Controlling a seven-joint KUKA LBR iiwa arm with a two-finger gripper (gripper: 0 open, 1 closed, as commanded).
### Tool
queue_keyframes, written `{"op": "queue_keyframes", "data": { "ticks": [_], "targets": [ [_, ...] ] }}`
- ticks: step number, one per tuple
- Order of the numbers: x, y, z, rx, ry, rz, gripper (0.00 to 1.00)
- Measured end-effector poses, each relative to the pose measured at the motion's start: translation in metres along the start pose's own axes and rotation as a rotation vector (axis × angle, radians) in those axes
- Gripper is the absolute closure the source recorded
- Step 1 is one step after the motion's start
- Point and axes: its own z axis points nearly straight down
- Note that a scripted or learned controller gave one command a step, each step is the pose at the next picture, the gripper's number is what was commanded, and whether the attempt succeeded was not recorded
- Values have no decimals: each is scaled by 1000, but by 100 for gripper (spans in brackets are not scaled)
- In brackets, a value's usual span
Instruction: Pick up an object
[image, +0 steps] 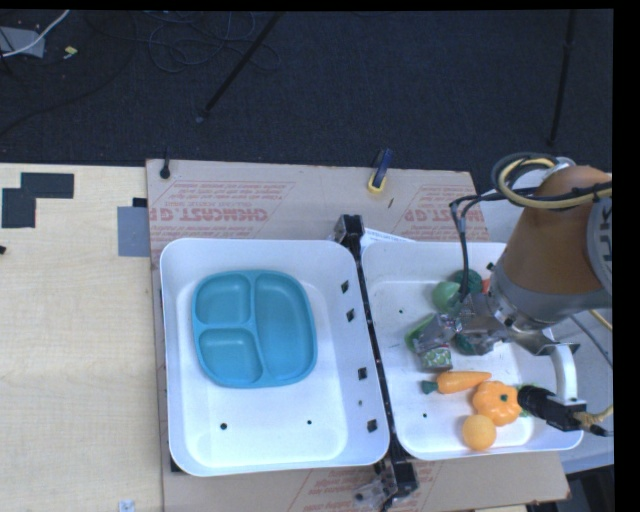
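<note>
From my feed I see a dark floor with cables behind a pale wooden bench (70, 330), and on it a cardboard sheet (260, 200) under two shallow white bins side by side. The left bin (200, 430) carries a blue divided plate (255, 328) lying flat toward its upper half. The right bin (400, 270) has the clutter: a green rounded piece (446, 293) near the middle, a carrot (462, 381) lying roughly crosswise below it, an orange pumpkin-like toy (497, 400) just beside the carrot's right end, and a small yellow-orange ball (479, 432) near the pumpkin's lower left. The arm (555, 245) comes in from the right, its orange band bulking over the bin's far side, and the gripper (440, 340) sits low among the items, just above the carrot, over a small greenish patterned thing (436, 354). I cannot tell from this angle how the jaws stand or whether anything sits between them.
</note>
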Motion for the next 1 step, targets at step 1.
{"op": "queue_keyframes", "data": {
  "ticks": [1],
  "targets": [
    [0,2,-5,-9,0,-2,0]
  ]
}}
